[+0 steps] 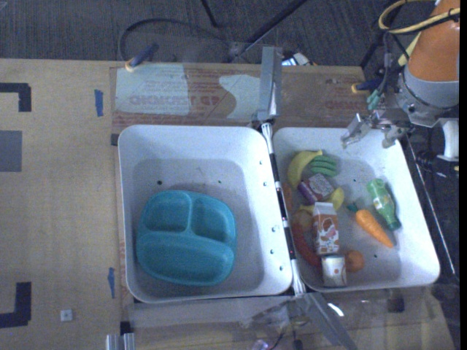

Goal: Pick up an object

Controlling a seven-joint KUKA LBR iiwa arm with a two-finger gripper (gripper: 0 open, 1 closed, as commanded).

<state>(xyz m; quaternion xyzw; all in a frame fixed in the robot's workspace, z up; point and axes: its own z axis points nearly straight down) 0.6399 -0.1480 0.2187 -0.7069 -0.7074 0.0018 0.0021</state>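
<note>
**Gripper poised over far rim of right bin, toys untouched below**

Camera view, from above the bench: seen at upper right, the arm (436, 57), grey with its orange band, ending in a gripper (373, 131) hanging above the far edge of the right bin (423, 257). Fingers spread apart, with nothing between them.

Scattered in that bin, below and to the left of the gripper as the camera sees it, a clutter of small toys. Nearest, a banana (300, 163) curving against a green piece (325, 165), with a purple block (318, 187) just beneath. Further down, a juice carton (326, 228) lying flat, a small white cup (334, 270) at its lower end and a small orange ball (354, 260) touching the cup. Almost straight below the gripper, a green bottle (382, 203) tilted beside a carrot (374, 227), the two touching. None of these in contact with the gripper.

Well off to the gripper's left, across the divider, the left bin (139, 152) holding a teal divided tray (187, 237), lying flat near its front wall. Behind both bins, a strip of cardboard (182, 93) along the bench, with blue tape (98, 102) marks on the wood.
</note>
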